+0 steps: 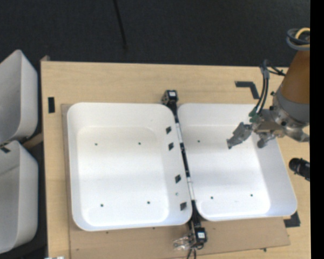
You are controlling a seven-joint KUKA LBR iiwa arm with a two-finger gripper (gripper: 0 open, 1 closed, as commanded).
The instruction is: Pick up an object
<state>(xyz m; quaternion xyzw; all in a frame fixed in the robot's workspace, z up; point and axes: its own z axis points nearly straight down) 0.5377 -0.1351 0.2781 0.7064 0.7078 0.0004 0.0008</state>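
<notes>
- Pincer (249, 137) hangs over the right-hand bin (270, 204), near its far right side.
- Fingers spread apart, gripping nothing.
- Left-hand bin (75, 209) sits alongside on the bench (124, 80).

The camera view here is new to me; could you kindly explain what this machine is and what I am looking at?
You are looking down at a slant from a single fixed camera above a wooden bench. On it sit two shallow white bins side by side: the left bin and the right bin, joined along a dark strip with small clips. From the right a robot arm reaches in, with an orange band above its wrist. At its end is the gripper, a two-finger tool for picking things up, hanging over the upper part of the right bin. I see nothing between its fingers, and I cannot make out any loose object in the bins. White containers stand at the left edge.
</notes>
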